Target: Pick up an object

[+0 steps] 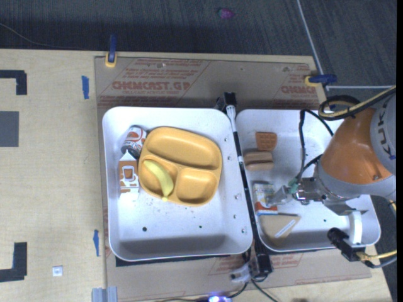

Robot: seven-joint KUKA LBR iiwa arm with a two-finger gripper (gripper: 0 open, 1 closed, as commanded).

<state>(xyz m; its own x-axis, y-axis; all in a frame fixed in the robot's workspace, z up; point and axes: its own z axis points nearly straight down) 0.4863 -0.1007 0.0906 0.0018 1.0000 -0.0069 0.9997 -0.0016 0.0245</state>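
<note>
Arm reaches in from the right side of the counter (50, 168), wrist low over the right bin (368, 234). End effector (291, 192) sits near that bin's middle, toward its left wall; whether it is spread or closed cannot be told from this view.

Right bin contents: a small tan waffle-like block (266, 139) near the far edge, a brown-and-white flat piece (258, 158) just nearer than it, a crumpled clear wrapper with red and green print (264, 194) just beside the end effector tip, and a flat tan card-like piece (279, 223) by the near-left corner. Nothing visibly sits between the tool's tips.

Left bin (176, 241): a yellow divided tray (182, 159) with a banana-shaped item (160, 177) in its near-left compartment; a small can (133, 141) and a small orange-and-white carton (128, 173) touch the tray's left side.

Judgement: closest candidate is the wrapper. Likely very light, soft, crinkly and slick; it may deform or slide rather than seat firmly. Best taken across a bunched fold, not a flat face. The flat card would be hard to get under. The waffle block looks stiff and light, with parallel sides to pinch, so a surer target. The tray is too broad for a two-finger pinch except at its rim.
</note>
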